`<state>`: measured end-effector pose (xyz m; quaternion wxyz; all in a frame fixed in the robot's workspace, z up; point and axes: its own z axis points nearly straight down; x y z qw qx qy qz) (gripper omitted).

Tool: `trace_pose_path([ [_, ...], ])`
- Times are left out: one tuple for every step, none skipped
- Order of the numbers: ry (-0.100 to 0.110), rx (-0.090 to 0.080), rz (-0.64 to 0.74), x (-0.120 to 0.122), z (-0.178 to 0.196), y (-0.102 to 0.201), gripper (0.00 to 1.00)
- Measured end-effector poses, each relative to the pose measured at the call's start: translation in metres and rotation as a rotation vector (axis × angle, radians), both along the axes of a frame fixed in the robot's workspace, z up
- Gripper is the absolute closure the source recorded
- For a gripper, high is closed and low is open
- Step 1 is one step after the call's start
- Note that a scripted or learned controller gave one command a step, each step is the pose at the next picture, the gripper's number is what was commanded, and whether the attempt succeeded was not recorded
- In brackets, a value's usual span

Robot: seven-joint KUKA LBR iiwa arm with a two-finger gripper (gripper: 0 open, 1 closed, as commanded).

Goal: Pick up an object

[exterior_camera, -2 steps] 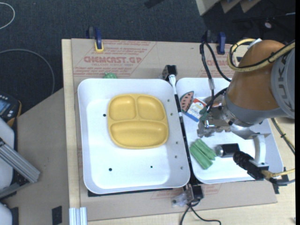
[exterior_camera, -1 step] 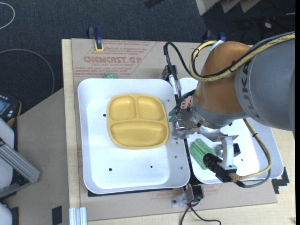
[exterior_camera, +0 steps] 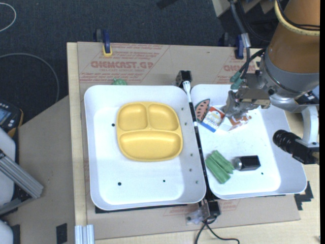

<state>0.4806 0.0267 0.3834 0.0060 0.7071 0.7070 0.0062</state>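
- Arm (exterior_camera: 297, 39) comes in from the right; grey wrist, orange band above it.
- Pincer (exterior_camera: 236, 114) is low over the upper part of the right bin (exterior_camera: 271, 154), tip down among the packets.
- Pincer state: cannot tell, released or clenched; the tip is hidden by the wrist body. Nothing seen grasped.
- Red-and-white packet (exterior_camera: 240, 121) lies directly under the pincer tip, looks touching or nearly so; contact unclear.
- Blue-and-white packet (exterior_camera: 212, 119) is just left of the pincer, flat on the bin floor, up against the red-and-white packet.
- Dark red leaf-shaped piece (exterior_camera: 202, 107) is further left of the pincer, beside the blue-and-white packet, near the bin's left wall.
- Green ridged object (exterior_camera: 219, 166) lies well below the pincer and a bit left, on a slant, at the near-left of the same bin.
- Black-and-silver object (exterior_camera: 247, 162) is below the pincer, just right of the green ridged object, close to touching it.
- Left bin (exterior_camera: 101, 154) is far left of the pincer and holds a yellow divided plate (exterior_camera: 149, 131), three compartments, flat, roughly centred toward the far side.
- Both bins sit side by side, edges touching, on the counter (exterior_camera: 80, 131), a brown board with red print.
- Blue clamps at the counter's far edge: one (exterior_camera: 106, 38) far up-left of the pincer, one (exterior_camera: 242, 43) straight above it.
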Motion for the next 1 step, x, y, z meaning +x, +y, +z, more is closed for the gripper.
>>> trace_pose_path([
  [0.01, 0.002, 0.008, -0.0009, 0.0335, 0.0663, 1.0],
])
